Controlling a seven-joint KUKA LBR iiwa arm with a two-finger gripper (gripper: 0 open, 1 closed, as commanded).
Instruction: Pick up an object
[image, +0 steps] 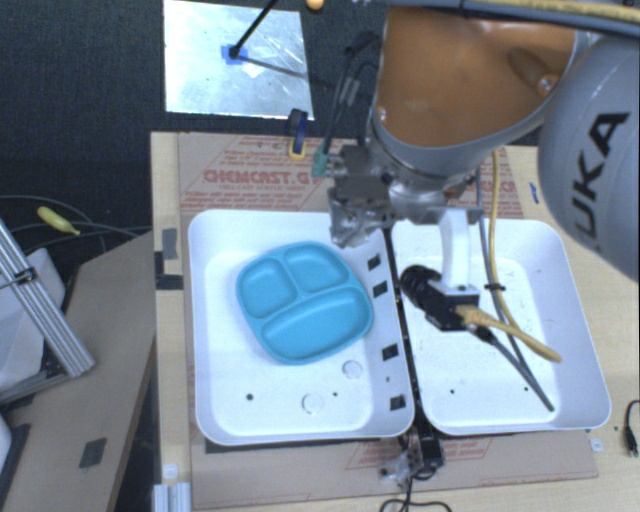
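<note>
Surface: a tan bench (166, 170) against a dark floor, covered by a cardboard sheet (250, 178) with red lettering.

1. Left bin (262, 405). White and shallow. Its near floor is bare apart from two pale round marks. A row of small black tabs (390, 352) runs along the seam shared with the neighbouring bin.

2. Right bin (480, 395). White and shallow, set edge to edge with the left bin.

3. Plate (305, 300). Blue, a rounded rectangle with three compartments, lying flat and face up in the middle of the left bin, slightly toward its far side.
   - Long axis: roughly left to right across the bin, skewed so that the right end sits farther back than the left.
   - The one large compartment faces the near side and the two small ones face the far side.
   - The right end lies close to the seam.

4. Gripper (350, 228). Grey metal, low over the far end of the seam, just beside the plate's far right corner. Contact with the plate cannot be judged, nor can it be told whether the jaws are apart or together. Nothing is seen held.

5. Arm (470, 70). Grey with an orange band, reaching in from the right above the right bin.

6. Far background: a reflective sheet (235, 55) on the floor.
</note>
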